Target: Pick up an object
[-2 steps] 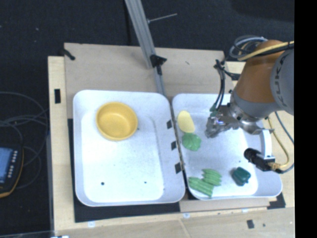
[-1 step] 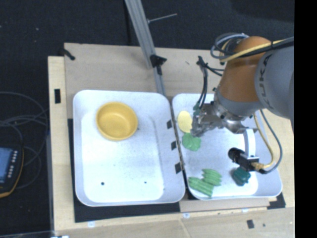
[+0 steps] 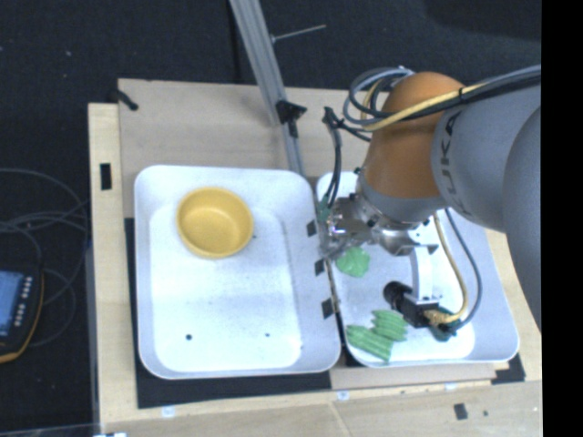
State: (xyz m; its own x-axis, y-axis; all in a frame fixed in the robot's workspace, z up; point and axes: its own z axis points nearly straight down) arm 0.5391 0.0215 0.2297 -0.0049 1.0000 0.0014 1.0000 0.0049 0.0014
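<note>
Camera view: you see gripper (image 3: 344, 237) low in right bin (image 3: 492, 335), just above pale green object (image 3: 353, 263); fingers' state unclear. Yellow bowl (image 3: 215, 222) in left bin (image 3: 228, 335). Ridged green pieces (image 3: 378, 333) near front.

Even overhead light falls bright on the left white bin (image 3: 219, 335), nearly washing out its floor, while the surround beyond the bench (image 3: 105, 244) sinks into near black, shadows under the arm (image 3: 455, 153) stay soft, and the whole frame looks slightly grainy and soft-focused.
</note>
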